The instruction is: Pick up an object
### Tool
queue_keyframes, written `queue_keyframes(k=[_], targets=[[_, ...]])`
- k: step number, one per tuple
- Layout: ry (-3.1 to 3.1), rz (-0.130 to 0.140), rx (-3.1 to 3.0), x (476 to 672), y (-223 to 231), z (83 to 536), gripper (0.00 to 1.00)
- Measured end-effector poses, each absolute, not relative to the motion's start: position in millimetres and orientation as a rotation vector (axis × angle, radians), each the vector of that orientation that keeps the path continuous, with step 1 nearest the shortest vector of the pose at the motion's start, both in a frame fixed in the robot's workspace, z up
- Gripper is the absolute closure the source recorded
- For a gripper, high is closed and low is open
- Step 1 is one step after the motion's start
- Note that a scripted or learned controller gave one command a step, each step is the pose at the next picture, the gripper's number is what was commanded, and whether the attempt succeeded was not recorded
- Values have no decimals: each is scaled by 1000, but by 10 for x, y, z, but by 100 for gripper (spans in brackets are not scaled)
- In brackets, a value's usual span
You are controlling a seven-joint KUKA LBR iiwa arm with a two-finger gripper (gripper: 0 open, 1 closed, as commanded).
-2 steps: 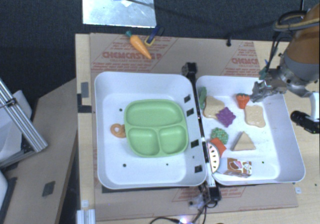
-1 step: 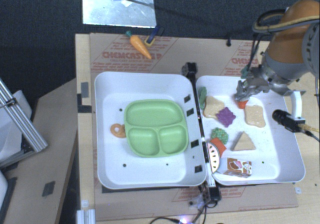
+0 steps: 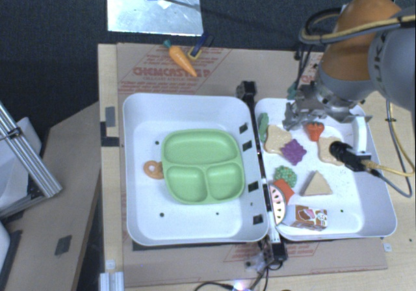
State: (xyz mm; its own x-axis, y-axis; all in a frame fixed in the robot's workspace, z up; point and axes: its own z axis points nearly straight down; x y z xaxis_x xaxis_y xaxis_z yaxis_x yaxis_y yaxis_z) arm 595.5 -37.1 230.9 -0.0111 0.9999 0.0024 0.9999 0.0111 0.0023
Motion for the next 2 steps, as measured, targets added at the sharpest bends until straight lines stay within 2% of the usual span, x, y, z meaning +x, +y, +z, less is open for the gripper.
queue_keyframes(k=[1,2], targets=[[-2232,-4,-2211,6007,78,2255,100],[-2231,-3,-2211,5905,489,2334,100]])
